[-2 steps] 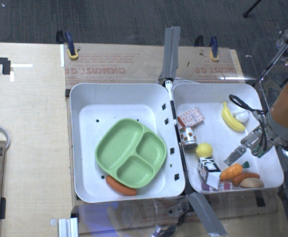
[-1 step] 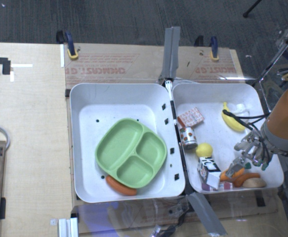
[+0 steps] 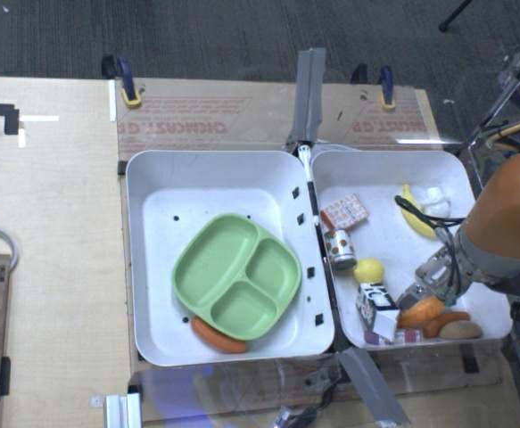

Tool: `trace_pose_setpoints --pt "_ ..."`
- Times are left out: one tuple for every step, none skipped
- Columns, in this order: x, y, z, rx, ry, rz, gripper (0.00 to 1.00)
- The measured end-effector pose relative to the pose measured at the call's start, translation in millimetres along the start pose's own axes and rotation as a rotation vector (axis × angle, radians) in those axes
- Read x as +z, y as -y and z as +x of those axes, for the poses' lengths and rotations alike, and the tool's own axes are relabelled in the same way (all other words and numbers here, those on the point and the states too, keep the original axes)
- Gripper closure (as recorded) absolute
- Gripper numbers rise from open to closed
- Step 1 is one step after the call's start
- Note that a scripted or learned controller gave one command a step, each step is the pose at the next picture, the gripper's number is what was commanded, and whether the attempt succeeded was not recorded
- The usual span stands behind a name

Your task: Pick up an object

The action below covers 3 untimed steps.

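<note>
gripper point(image 3: 431, 279): lowered in right bin point(image 3: 380, 169), grip state cannot be told
carrot point(image 3: 423, 311): seen at 6 o'clock of gripper, just beside
lemon point(image 3: 369, 270): at gripper's 9 o'clock
green plate point(image 3: 236, 275): placed in left bin point(image 3: 152, 239)

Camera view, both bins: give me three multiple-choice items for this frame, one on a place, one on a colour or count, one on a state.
1. Where does the divided plate lie?
A. left bin
B. right bin
C. on the cardboard

2. What colour is the plate?
A. blue
B. green
C. red

3. How does the small can lie?
A. upright on the plate
B. hanging from the hand
C. on the right bin floor by the divider

Key: 1 A, it rests inside the left bin. 2 B, it is light green all over. 3 C, it sits in the right bin close to the divider, apart from the hand.
</note>
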<state>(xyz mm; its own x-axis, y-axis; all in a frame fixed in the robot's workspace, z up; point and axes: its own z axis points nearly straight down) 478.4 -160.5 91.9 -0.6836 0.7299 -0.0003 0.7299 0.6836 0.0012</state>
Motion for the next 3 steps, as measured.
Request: trace_pose_setpoints --pt "-1.1 -35.8 40.6 0.276 0.011 0.007 0.0" --pt "-72.6 3.0 -2.8 0.388 0.001 0.002 0.0" --pt "0.6 25.8 -26.3 0.36 0.0 0.002 0.0"
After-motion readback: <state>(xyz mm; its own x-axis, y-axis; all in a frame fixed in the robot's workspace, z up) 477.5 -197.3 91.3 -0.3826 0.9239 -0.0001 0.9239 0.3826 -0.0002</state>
